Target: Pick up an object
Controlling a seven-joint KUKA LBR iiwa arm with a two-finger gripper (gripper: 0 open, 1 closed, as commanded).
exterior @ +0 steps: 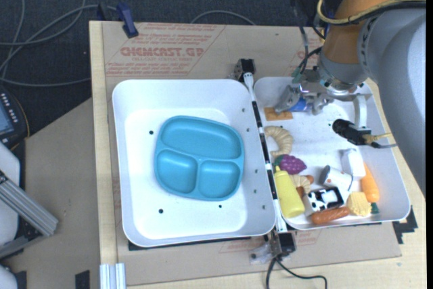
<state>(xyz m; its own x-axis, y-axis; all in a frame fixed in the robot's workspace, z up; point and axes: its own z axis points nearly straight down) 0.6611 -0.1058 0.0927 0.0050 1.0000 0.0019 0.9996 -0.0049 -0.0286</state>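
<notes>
Toys crowd the right bin below our gripper, which hovers low at the bin's far corner; how it is set we cannot tell. An orange flat piece lies just beside it, likely our target. A blue divided plate sits well left, probably awaiting picks.
</notes>
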